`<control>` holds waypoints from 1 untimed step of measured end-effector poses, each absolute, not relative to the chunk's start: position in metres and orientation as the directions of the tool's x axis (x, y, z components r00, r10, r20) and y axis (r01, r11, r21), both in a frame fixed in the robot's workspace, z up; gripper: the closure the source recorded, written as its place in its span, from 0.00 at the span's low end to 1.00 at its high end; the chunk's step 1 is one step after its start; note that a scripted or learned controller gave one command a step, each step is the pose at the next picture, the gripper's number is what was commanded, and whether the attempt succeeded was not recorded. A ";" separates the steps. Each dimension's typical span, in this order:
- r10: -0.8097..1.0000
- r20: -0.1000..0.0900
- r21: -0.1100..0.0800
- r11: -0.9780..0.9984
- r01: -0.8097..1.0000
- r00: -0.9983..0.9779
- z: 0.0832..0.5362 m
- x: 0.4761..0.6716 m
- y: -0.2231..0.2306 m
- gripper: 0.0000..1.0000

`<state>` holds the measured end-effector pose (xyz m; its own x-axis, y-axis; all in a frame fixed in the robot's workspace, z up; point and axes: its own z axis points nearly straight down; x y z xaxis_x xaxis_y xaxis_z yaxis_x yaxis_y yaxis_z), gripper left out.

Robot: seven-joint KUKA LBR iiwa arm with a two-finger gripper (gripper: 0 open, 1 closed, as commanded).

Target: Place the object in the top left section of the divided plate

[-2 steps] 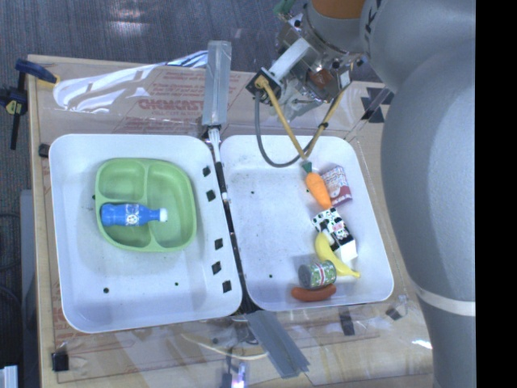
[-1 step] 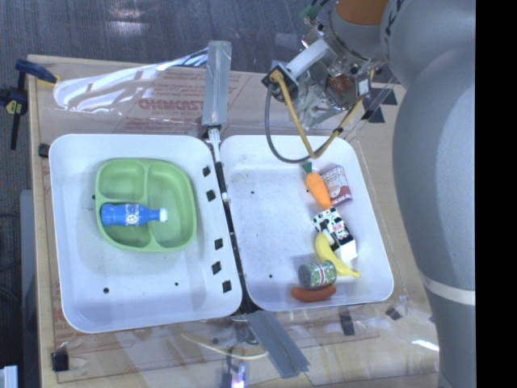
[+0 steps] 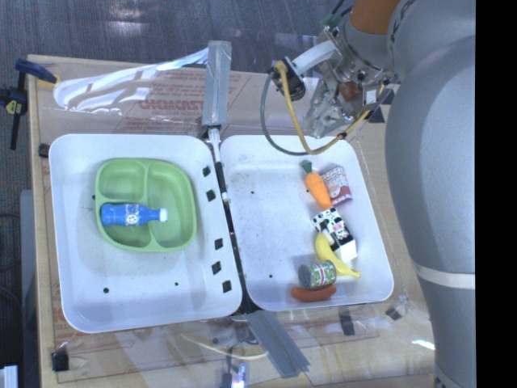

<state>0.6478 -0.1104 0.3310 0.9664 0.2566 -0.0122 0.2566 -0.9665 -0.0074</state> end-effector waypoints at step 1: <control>0.393 -0.006 -0.007 -0.919 0.393 0.919 0.280 0.646 -0.120 1.00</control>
